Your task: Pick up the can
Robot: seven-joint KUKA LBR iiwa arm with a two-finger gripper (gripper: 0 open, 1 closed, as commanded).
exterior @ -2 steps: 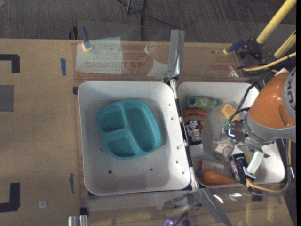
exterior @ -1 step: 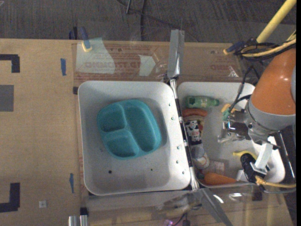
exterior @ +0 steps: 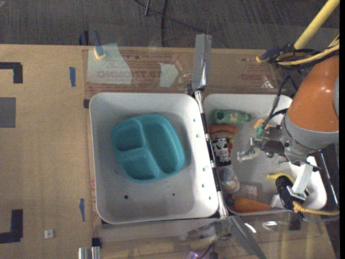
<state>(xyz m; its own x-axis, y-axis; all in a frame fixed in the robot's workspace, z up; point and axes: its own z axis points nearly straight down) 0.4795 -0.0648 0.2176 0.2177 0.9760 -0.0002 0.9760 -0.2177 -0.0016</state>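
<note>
**Can against the divider, gripper hanging over right bin**

Brown cardboard-covered counter (exterior: 43, 161) with blue tape marks carries two shallow white bins side by side, dark carpet beyond at the top of the frame. Left white bin (exterior: 102, 198) holds a teal three-compartment plastic tray (exterior: 148, 147), lying flat, centre-left, with bare floor around it.

Right white bin (exterior: 253, 104) is crowded. Along its left wall, top to bottom: green plastic bottle (exterior: 232, 116) on its side, orange-red sausage-shaped toy (exterior: 222, 129), black-and-white patterned carton (exterior: 220, 149), then the silver metal can (exterior: 229, 180) on its side, touching or just beside the divider. Orange carrot toy (exterior: 251, 204) lies along the lower wall; yellow banana-like piece (exterior: 281, 175) at lower right, partly hidden.

Grey arm with orange band (exterior: 318, 99) enters from the right; gripper (exterior: 249, 152) hovers mid-bin, up-right of the can, nothing between its fingers. Cannot tell if it's spread or pressed together.

Judgement: approach not done. Can is pinned near the wall with the carton just above it and the carrot near below, so little finger room on the wall side; open floor lies to the can's right.
</note>
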